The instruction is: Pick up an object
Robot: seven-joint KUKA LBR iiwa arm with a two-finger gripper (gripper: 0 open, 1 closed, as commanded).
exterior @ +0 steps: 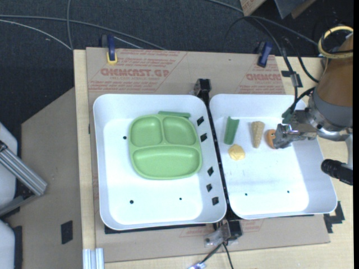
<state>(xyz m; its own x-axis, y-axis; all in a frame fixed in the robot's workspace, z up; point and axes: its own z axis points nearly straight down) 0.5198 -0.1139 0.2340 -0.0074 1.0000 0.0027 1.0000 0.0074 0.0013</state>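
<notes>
My gripper (pixel 279 137) sits low in the right white bin (pixel 314 198), by its right side, touching a small round orange object (pixel 271 138); I cannot tell its state | just left: pale tan corn-like piece (pixel 257 133), green rectangular block (pixel 231 131), yellow lump (pixel 236 152) | left white bin (pixel 112 200): green plastic plate with 3 compartments (pixel 164 147)

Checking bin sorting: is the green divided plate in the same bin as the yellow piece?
No, the green divided plate lies in the left bin, while the yellow piece lies in the right bin.
</notes>
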